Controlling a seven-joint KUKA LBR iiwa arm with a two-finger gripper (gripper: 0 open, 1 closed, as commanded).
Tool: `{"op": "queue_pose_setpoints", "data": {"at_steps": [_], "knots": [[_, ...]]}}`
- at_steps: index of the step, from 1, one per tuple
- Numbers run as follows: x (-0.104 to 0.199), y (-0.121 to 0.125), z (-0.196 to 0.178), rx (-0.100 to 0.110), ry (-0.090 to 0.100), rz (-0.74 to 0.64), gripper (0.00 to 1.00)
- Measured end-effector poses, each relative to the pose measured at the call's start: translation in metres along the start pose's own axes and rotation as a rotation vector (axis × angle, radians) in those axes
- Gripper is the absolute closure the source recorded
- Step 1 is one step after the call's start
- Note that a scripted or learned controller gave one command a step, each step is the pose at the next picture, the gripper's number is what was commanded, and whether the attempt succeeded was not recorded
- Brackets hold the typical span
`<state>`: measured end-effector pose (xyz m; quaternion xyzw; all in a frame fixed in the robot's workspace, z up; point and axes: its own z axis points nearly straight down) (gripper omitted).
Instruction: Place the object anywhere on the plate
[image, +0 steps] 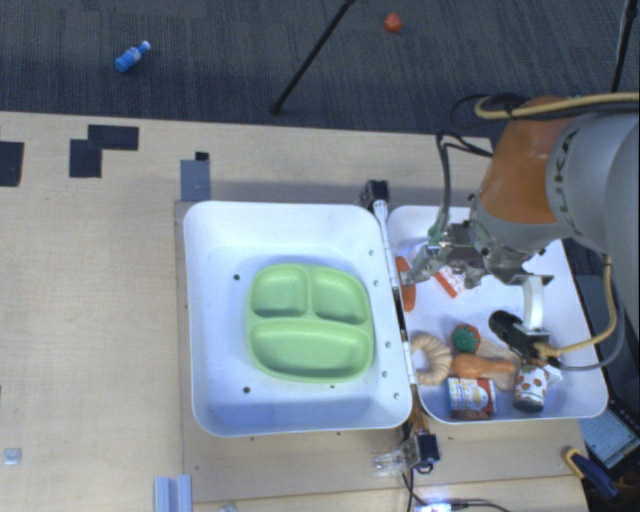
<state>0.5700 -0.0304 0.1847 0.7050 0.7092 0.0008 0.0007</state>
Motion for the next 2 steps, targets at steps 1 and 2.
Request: {"op": "queue_pose_setpoints", "data": {"at_steps": [1, 2], "knots": [[0.0, 0.0, 0.0, 0.0, 0.0, 0.0, 0.0], [0.0, 0.0, 0.0, 0.0, 0.0, 0.0, 0.0]]}}
